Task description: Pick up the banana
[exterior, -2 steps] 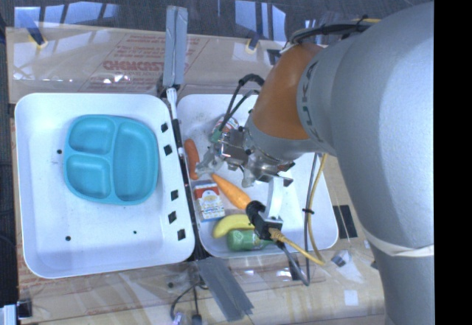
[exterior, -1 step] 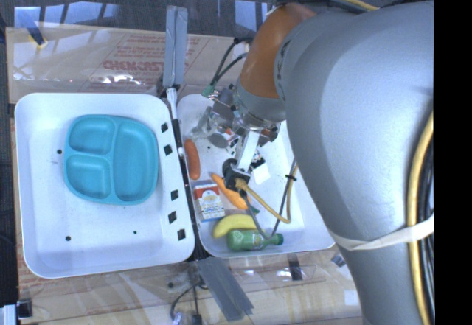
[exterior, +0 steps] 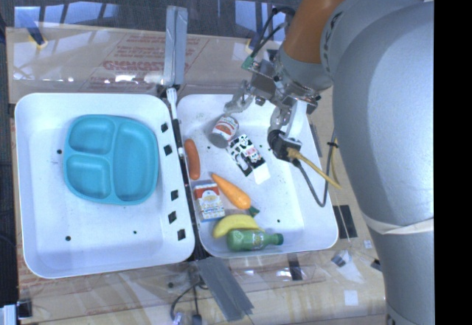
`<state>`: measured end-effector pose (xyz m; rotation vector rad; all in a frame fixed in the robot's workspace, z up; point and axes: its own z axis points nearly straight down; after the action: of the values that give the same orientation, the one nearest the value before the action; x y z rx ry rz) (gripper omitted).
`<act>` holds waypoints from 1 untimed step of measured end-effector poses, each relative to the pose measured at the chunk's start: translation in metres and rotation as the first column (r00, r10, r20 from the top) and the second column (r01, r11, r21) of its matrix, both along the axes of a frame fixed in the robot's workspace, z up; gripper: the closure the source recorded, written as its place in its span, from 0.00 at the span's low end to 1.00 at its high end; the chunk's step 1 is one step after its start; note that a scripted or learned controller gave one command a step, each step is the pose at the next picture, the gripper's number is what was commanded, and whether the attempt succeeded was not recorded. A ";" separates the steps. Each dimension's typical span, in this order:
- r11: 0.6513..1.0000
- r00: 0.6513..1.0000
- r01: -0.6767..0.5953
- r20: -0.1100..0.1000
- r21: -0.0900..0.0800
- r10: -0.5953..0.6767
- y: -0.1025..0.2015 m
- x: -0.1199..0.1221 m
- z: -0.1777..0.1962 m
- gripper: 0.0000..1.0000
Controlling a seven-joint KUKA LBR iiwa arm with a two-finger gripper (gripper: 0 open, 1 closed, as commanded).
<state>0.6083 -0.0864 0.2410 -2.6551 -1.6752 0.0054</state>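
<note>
The left bin (exterior: 29, 169) holds a divided plate (exterior: 112, 158). In the right bin (exterior: 313, 220), a can (exterior: 223, 129) and carton (exterior: 245, 152) lie near the back edge, a sausage (exterior: 192, 158) by the left wall, and the carrot (exterior: 233, 191), box (exterior: 209, 201), banana (exterior: 236, 224) and bottle (exterior: 253, 240) toward the front edge.

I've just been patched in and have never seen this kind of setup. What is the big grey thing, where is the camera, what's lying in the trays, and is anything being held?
The grey bulk with an orange band is a robot arm, reaching in from the right. Its claw hangs over the far end of the right bin; I see nothing gripped in it. One fixed camera looks down at a slant on two white bins. The left bin holds a blue divided plate. The right bin holds a small can, a black-and-white carton, a sausage, a small box, a carrot, the banana and a green bottle. The banana lies at the near end, touching the bottle.
</note>
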 end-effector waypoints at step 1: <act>0.957 0.957 -0.290 -0.003 0.004 0.290 -0.017 -0.078 -0.072 0.00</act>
<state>0.5301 -0.1036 0.1695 -2.3771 -2.0437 0.0079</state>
